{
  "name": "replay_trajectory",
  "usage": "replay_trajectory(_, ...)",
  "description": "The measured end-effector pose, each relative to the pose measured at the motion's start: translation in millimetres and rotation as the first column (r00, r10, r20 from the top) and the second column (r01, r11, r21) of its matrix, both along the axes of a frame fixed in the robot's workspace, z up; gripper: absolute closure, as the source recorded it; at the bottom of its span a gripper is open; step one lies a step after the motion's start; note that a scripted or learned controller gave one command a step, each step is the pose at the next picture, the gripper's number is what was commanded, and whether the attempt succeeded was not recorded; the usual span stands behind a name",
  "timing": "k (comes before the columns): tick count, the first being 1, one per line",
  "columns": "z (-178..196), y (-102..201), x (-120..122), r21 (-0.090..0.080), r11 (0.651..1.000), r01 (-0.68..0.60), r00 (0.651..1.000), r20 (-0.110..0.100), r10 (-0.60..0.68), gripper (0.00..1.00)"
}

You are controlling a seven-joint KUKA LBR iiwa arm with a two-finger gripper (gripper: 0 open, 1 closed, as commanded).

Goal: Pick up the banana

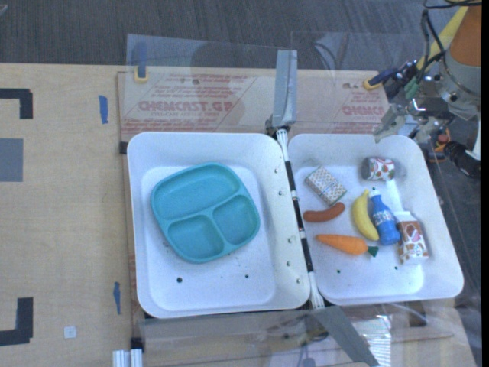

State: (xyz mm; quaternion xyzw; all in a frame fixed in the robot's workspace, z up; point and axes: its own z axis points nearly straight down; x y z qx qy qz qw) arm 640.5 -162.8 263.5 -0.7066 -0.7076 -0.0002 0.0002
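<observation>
The right bin [435, 281] holds a banana [362, 217] at its middle. Touching the banana's right side is a blue bottle [383, 219]; left of it lie a sausage [324, 214] and carrot [344, 243]. The left bin [145, 281] holds a teal plate [205, 211]. The gripper [401, 121] hovers beyond the banana's bin; its grip cannot be told.

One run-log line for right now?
gripper: above right bin's far edge | banana: in right bin, beside blue bottle | pick: not yet done

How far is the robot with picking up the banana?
Nothing looks done yet. The banana lies in the right bin, touching the blue bottle. The gripper hangs over that bin's upper right corner, apart from the banana. Left to do: reach, grasp, lift.
</observation>
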Motion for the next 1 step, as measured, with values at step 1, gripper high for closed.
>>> replay_trajectory(1,-132.5,36.2,-64.8,-0.001,0.982,0.190,0.982,-0.002,-0.190,0.00)
